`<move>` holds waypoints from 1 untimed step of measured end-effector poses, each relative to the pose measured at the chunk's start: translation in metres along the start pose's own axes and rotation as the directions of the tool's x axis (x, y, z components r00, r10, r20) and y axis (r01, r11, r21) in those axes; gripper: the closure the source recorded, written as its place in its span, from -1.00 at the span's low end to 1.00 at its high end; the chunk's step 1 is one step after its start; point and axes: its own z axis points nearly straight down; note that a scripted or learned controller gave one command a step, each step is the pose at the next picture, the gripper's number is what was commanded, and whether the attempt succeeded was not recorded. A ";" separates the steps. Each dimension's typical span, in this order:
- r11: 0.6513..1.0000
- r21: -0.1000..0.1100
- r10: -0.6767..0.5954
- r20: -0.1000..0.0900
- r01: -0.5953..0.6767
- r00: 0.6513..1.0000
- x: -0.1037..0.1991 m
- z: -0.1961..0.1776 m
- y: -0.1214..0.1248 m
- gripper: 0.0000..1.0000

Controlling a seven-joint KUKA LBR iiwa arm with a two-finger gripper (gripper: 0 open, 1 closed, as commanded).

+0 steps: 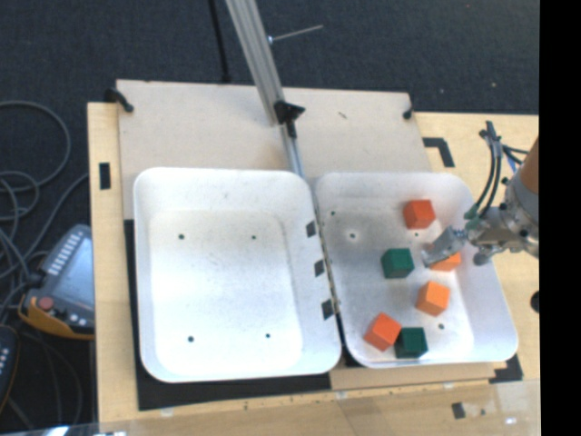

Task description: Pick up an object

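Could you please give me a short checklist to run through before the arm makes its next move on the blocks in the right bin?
1. Pincer over the right bin: ok.
2. Target chosen: ok, an orange block lies right at the pincer.
3. Block between the fingers: cannot tell, the view is blurred there.
4. Neighbours apart from the target: ok, green cube and lower orange cube stand apart from it.
5. Block lifted off the floor: cannot tell.

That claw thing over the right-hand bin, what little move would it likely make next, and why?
Probably a short drop straight down. The end effector hangs right over an orange block near the right bin's far side, partly hiding it. Whether it grips the block is unclear.
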 end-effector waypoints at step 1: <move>1.000 -0.013 -0.003 0.005 0.003 1.000 -0.031 0.130 0.066 -1.00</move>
